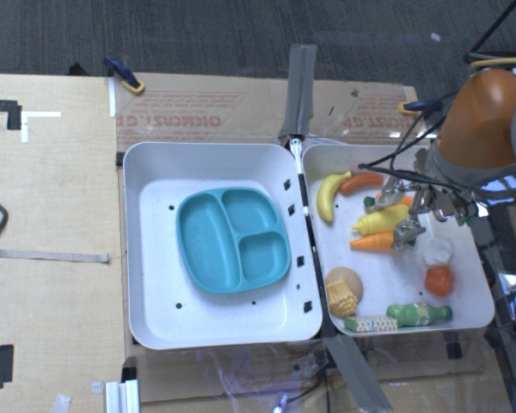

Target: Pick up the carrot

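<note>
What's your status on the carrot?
Claw low at carrot's right end, grip unconfirmed. Carrot lying flat in right bin. Yellow squeeze bottle pressed alongside, crowding it.

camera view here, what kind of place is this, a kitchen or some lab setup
Most likely a robot lab bench, not a kitchen. A grey and orange arm reaches over two white bins, the food such as the carrot and banana looks like toys, and clamps hold the cardboard-covered bench.
</note>
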